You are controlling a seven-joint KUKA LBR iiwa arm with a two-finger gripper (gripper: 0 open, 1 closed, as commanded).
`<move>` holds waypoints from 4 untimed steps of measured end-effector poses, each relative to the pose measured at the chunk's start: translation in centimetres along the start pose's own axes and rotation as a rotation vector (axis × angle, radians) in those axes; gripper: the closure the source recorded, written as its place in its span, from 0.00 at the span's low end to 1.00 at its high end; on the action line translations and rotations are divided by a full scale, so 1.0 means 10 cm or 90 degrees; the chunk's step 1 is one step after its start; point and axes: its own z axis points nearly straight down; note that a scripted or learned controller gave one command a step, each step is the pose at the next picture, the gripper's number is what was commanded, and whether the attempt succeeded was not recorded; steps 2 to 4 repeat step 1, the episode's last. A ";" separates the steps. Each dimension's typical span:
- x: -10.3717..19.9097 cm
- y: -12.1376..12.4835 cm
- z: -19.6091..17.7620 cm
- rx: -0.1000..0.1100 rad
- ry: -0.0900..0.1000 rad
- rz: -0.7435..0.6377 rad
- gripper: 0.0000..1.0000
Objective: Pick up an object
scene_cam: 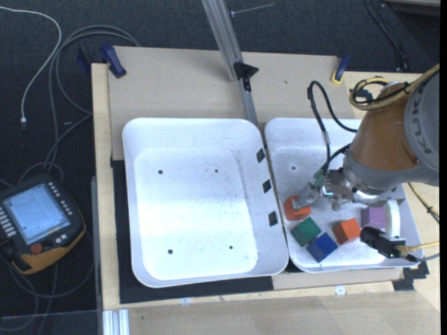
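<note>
My gripper (306, 199) reaches into the right bin (293, 142) from the right, low over its left side. Its tip overlaps an orange-red block (293, 207) lying near the bin's left wall, and part of that block is hidden under it. Whether the block is gripped cannot be made out. Close by, toward the front of the bin, lie a green block (305, 230), a blue block (322, 246), an orange block (346, 230) and a purple block (377, 217).
The left bin (188, 201) adjoins the right one, with black clips (266, 185) along the shared wall. A metal pole (227, 30) slants up from the back of the bench. Black cables (318, 110) loop over the right bin's rear. A teach pendant (35, 218) rests on the floor at left.
</note>
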 end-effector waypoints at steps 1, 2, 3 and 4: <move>-0.52 0.84 -0.57 -0.015 -0.005 -0.001 0.00; -0.52 0.84 -0.57 -0.015 -0.005 -0.001 0.00; -0.52 0.84 -0.57 -0.015 -0.005 -0.001 0.00; -0.52 0.84 -0.57 -0.015 -0.005 -0.001 0.00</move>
